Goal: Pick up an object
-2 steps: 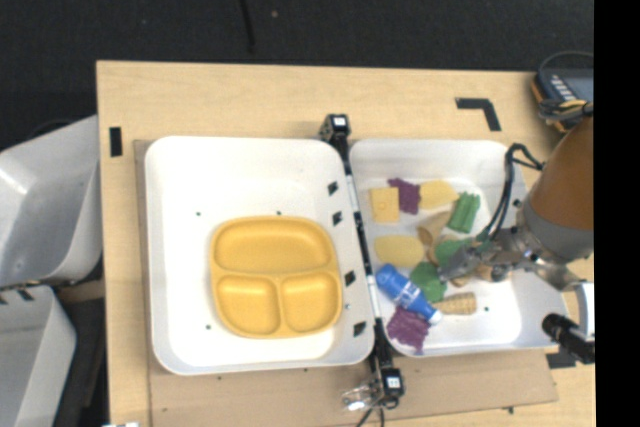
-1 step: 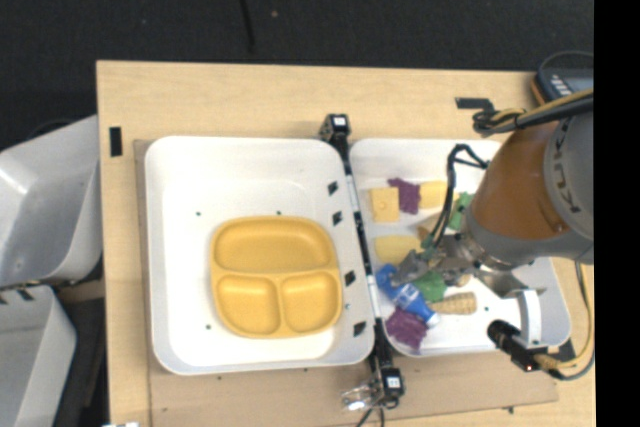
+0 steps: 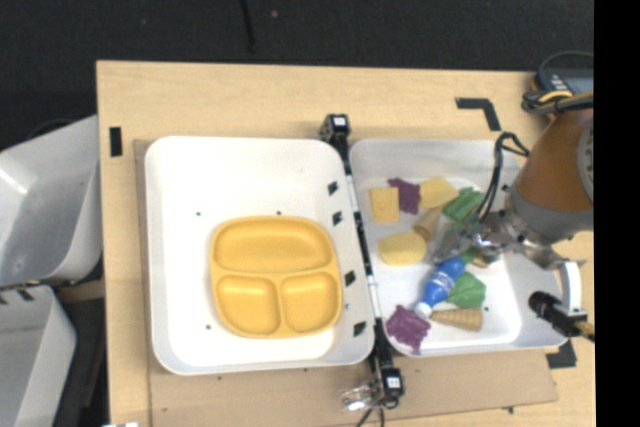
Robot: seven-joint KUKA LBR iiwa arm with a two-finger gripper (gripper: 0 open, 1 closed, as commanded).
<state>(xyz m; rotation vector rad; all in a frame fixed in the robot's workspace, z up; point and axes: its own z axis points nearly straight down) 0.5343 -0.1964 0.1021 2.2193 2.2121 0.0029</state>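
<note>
Toys fill the right bin: a blue bottle, yellow blocks, purple bits and an ice cream cone. The left bin holds a yellow tray. The gripper is low over the toys, just above the bottle. I cannot tell if it is open or shut. I think it is reaching down; next it must close on one toy and lift

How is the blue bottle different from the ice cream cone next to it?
The blue bottle is blue with a white cap; the ice cream cone is tan. The bottle lies slanted, cap toward the lower left, while the cone lies nearly level, tip pointing left. Both lie on their sides in the right bin.
</note>
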